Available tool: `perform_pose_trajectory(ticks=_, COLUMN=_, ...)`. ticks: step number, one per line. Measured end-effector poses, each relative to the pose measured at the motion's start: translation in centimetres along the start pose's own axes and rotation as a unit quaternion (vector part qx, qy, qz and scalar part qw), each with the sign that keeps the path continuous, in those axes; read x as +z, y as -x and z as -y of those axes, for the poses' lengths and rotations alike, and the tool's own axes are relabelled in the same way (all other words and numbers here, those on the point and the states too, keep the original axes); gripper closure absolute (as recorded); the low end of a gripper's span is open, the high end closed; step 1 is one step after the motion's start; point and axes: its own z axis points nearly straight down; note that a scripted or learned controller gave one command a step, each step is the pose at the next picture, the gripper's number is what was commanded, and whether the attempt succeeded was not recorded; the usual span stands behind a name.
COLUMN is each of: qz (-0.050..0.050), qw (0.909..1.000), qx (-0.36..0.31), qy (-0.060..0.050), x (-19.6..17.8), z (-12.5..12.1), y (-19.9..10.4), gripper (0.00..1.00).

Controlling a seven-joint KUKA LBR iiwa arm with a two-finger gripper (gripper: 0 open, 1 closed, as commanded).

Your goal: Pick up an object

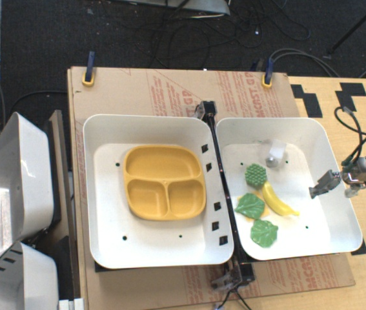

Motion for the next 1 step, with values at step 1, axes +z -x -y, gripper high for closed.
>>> perform_pose_trajectory(ticks=1, qz=0.002, qw=1.0, qx=-0.002, qy=0.005, x=-0.55, z=-0.27, y=-0.04, gripper=0.0)
